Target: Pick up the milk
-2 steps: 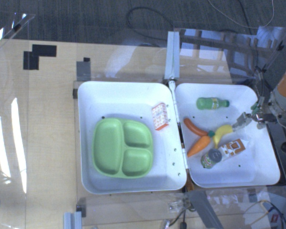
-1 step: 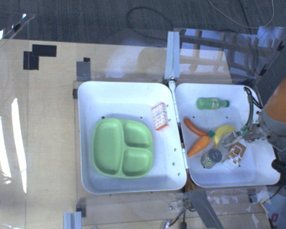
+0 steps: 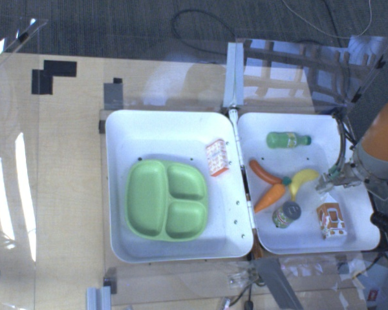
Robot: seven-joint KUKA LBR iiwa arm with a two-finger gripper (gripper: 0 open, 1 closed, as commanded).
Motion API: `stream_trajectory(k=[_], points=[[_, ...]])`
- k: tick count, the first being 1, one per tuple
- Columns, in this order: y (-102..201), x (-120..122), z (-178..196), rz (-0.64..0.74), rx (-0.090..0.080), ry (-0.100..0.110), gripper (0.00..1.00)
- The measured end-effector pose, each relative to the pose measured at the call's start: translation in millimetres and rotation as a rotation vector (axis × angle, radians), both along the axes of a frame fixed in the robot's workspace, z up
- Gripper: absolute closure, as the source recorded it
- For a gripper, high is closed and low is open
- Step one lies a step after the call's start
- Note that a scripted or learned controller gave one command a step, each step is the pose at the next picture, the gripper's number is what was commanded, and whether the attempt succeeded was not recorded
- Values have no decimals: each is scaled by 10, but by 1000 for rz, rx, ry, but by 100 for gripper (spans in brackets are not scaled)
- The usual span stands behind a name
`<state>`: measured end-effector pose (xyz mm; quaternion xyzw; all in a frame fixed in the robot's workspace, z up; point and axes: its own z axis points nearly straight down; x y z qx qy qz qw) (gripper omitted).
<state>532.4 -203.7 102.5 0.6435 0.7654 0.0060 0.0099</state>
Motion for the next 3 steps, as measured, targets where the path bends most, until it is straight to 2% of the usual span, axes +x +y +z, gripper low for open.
stream_trajectory(k=[1, 2, 3], points=[[11, -336, -94, 121, -6, -9, 100], [268, 656, 397, 135, 0, 14, 100], [8, 401, 266, 132, -1, 16, 100]])
